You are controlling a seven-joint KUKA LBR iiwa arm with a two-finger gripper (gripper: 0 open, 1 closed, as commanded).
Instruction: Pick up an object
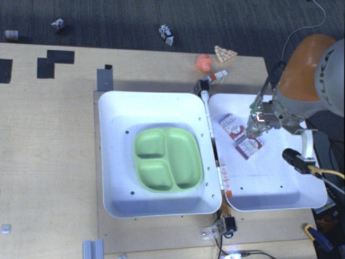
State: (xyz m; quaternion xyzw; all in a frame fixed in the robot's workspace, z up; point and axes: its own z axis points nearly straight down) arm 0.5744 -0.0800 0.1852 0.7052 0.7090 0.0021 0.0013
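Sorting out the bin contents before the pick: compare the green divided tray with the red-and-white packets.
The green divided tray lies in the left bin; the red-and-white packets lie in the right bin. The tray is one large item of plain colour with three compartments; the packets are two small, printed, flat pieces. The tray lies apart from the arm; the packets lie right beside the gripper. Both rest flat on a bin floor.

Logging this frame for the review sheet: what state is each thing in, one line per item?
Green divided plate: lying flat in the left bin, right side up, compartments bare.
Red-and-white packet: flat on the right bin floor, not gripped.
Second packet: flat beside the first, just under the gripper.
Gripper: low over the right bin by the packets; grasp cannot be judged.
Orange ball: resting on the bench beyond the bins.
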